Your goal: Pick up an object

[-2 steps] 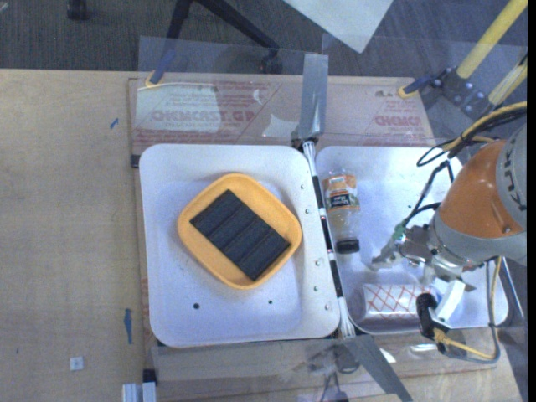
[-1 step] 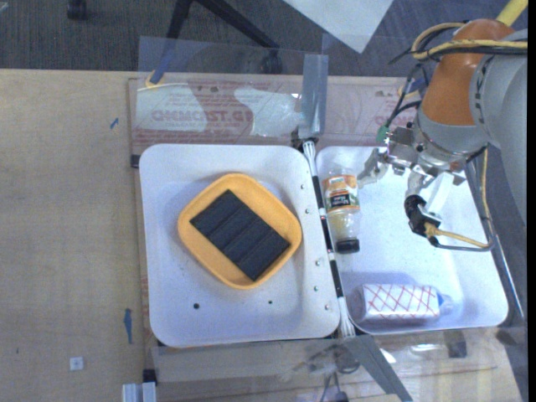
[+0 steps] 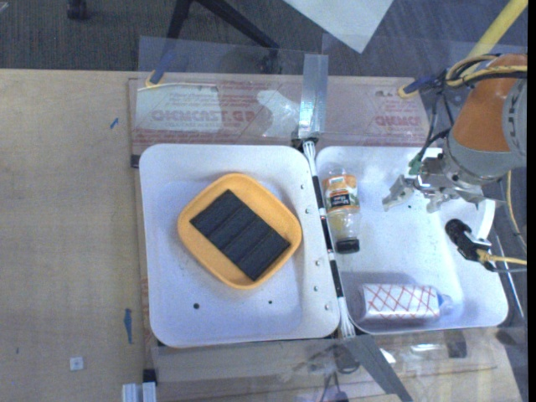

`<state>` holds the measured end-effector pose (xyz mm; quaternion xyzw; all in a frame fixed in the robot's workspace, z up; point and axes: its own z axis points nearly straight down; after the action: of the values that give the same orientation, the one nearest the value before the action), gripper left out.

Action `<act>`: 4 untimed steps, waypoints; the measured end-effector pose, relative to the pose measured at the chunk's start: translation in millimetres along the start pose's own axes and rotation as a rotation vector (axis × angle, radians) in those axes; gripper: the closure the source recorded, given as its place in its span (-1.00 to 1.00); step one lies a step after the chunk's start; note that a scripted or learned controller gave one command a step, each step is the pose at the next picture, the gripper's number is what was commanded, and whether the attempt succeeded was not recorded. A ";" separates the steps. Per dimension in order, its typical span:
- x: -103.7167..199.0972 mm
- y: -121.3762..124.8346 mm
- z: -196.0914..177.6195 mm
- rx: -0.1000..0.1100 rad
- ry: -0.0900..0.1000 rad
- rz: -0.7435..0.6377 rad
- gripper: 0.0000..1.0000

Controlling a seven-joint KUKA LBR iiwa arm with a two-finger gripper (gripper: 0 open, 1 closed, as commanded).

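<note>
A small bottle (image 3: 341,210) with an orange label and a black cap lies along the left wall of the right bin (image 3: 481,308). A packet with a red check pattern (image 3: 400,301) lies near that bin's front edge. My gripper (image 3: 412,200) hangs over the upper middle of the right bin, to the right of the bottle and apart from it. Its fingers are spread open with nothing between them.
In the left bin (image 3: 167,308) rests a yellow plate (image 3: 201,249) with a black ridged slab (image 3: 239,234) on it. The arm's orange band (image 3: 490,115) and cables fill the upper right. A black cable plug (image 3: 462,234) hangs by the right bin's right wall.
</note>
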<state>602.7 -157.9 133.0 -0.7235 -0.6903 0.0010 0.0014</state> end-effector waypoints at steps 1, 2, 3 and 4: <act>50.9 -109.3 21.6 0.000 0.001 0.071 -1.00; 56.9 -39.0 44.7 -0.006 -0.008 -0.019 -1.00; 48.3 -9.1 44.6 -0.005 -0.019 -0.026 -1.00; -10.0 -40.0 -49.4 -0.004 -0.001 -0.081 -1.00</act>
<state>562.4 -166.0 182.5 -0.6949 -0.7191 0.0000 -0.0006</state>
